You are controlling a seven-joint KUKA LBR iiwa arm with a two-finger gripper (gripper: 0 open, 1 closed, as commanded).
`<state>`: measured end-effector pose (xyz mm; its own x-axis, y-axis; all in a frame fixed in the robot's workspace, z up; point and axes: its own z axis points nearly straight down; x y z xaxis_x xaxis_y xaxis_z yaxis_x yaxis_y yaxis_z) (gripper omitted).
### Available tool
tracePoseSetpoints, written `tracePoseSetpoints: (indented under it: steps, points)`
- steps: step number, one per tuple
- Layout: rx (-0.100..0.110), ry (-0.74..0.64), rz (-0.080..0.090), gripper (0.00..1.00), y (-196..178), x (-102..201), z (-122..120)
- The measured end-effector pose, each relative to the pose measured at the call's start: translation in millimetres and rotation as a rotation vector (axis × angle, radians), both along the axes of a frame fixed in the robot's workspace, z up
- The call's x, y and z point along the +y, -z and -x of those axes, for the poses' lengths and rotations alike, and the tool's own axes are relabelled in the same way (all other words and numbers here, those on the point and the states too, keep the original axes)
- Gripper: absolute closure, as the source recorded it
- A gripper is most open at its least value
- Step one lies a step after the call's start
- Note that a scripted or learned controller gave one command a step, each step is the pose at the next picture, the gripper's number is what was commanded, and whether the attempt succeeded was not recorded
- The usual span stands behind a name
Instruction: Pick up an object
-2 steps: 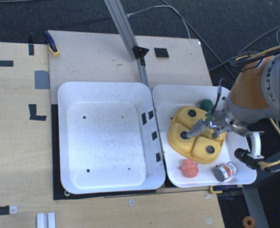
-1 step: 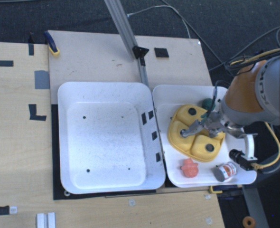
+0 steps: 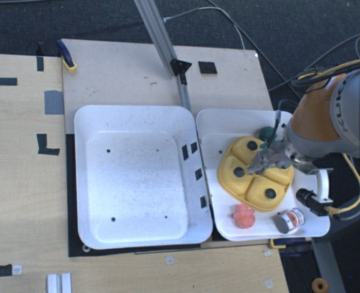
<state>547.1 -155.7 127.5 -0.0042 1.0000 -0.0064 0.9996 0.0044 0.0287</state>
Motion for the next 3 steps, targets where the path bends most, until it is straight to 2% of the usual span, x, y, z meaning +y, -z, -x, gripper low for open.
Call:
tracePoseSetpoints:
  steps: [1,3]
  points:
    - [0.028,0.002,-0.006,1.00,-60.3,6.4,0.6]
    - [0.026,0.002,-0.005,1.00,-157.7,8.3,-7.6]
